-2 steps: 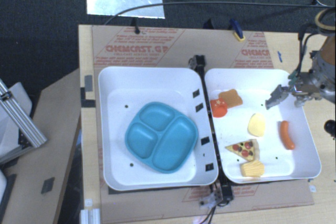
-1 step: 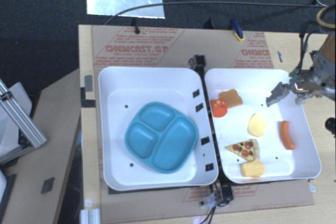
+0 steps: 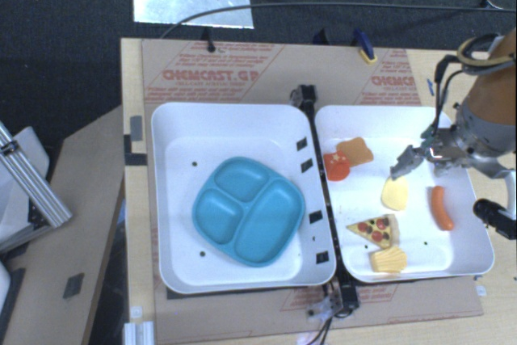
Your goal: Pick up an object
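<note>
Pincer (image 3: pixel 401 167) low in the right bin (image 3: pixel 464 258), tip down and tilted left. Apart or together? Cannot tell from up here.

Just under the tip: a yellow round piece (image 3: pixel 395 194), smooth and flat like a chip, lying on the bin floor. Likely the thing to grab. Nothing held yet.

Could go wrong: so thin and slick, might slide away or slip out on the lift. Might also get pushed flat, not pinched, if the tip lands on top.

Near by, to the right: a red sausage (image 3: pixel 440 208), long and shiny. Below: a pizza slice (image 3: pixel 376 229) with red dots, and a bumpy yellow chunk (image 3: pixel 388 260). Farther left: a round red tomato (image 3: pixel 337 166) touching a brown-orange lump (image 3: pixel 355 150).

Over in the left bin (image 3: pixel 174 174): a blue plate (image 3: pixel 248 210) with three dips.
</note>
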